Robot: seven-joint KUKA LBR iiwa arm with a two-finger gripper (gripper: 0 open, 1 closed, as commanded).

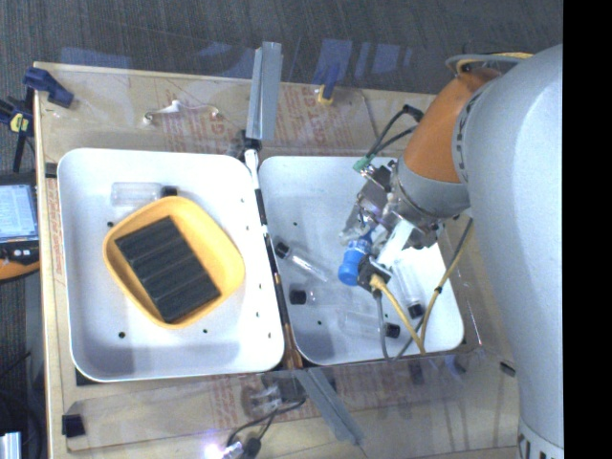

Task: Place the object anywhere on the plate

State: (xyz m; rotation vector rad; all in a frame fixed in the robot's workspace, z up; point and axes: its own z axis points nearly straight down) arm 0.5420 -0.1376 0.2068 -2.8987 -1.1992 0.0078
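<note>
Gripper (367,237) over right bin (311,187) beside blue object (352,265); whether clamped, cannot tell

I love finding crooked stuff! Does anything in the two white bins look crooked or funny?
The yellow rounded plate in the left white bin sits skewed, its edges slanted against the bin's walls. The black ribbed slab on it slants the same way.
</note>
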